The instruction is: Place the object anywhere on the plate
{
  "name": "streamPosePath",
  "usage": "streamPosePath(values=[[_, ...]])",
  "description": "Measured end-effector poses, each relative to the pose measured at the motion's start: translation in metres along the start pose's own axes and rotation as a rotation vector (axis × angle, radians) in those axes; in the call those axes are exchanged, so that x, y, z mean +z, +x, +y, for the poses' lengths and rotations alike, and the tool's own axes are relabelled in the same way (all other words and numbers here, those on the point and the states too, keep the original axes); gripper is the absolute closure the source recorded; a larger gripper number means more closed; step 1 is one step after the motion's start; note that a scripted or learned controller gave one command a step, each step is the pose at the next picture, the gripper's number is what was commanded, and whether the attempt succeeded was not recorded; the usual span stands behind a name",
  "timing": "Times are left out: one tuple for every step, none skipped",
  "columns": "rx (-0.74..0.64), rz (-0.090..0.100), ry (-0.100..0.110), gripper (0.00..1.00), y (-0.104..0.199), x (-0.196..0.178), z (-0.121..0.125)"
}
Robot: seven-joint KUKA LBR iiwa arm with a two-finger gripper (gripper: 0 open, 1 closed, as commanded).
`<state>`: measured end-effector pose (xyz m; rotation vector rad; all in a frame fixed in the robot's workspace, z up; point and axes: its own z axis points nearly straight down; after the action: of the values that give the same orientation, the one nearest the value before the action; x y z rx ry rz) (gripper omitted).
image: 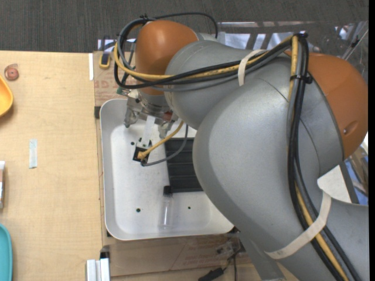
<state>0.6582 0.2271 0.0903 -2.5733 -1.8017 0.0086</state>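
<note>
Below the orange band, the gripper (147,120) hangs over the far end of the shallow white plastic bin (120,183); whether it is spread or pressed together I cannot tell. Just beside it, toward the near side, a black ribbed block (180,170) lies flat on the smooth bin floor, partly hidden by the grey arm. Further in the same direction lies a small clear tube (165,215). To the gripper's left is a pale wooden bench top (53,174), and behind it a dark carpet (58,10).

The white bin (120,215) looks smooth, faintly glossy plastic (dark-specked), the bench (55,110) matt pale wood.
</note>
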Motion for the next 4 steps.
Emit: streamPosePath(values=[[-1.098, 0.001, -0.006, 0.0, 0.001, -0.018, 0.001], [-0.621, 0.001, -0.002, 0.0, -0.011, -0.001, -0.01], [-0.676, 0.001, -0.001, 0.0, -0.048, 0.0, -0.11], [-0.668, -0.001, 0.001, 1.0, -0.052, -0.008, -0.107]])
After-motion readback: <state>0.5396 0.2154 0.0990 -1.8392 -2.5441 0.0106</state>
